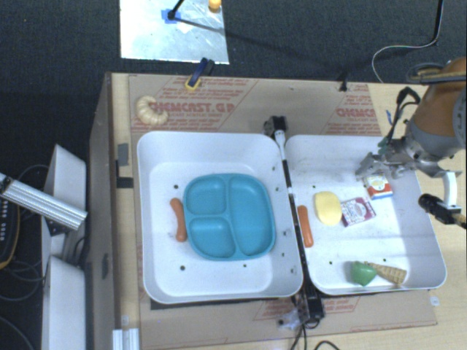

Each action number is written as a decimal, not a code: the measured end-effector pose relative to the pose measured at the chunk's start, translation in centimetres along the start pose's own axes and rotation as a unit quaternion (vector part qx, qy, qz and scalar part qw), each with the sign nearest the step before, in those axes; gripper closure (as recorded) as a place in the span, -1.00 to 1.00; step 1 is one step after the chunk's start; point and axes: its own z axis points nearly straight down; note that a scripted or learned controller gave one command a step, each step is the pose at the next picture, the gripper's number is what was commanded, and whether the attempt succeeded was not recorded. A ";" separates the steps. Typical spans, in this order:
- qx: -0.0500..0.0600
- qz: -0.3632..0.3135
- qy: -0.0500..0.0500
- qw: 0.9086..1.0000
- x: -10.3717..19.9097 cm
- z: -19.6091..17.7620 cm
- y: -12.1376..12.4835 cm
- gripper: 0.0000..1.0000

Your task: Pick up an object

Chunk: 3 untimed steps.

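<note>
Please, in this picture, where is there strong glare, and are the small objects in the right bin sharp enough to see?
Camera view: the shiny sheet above the bench glares brightly; the white bins look evenly lit; the yellow object and green object are recognisable but soft; the gripper is blurry.

Single fixed camera above bench (219, 100), angled down on both white bins (160, 159), moderately far.
</note>
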 end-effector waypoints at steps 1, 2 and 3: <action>0.006 0.000 0.003 1.000 0.2 2.3 -0.2 -1.00; 0.001 0.000 0.000 1.000 0.0 1.1 0.0 1.00; 0.000 -0.001 0.000 1.000 0.0 -0.1 0.1 1.00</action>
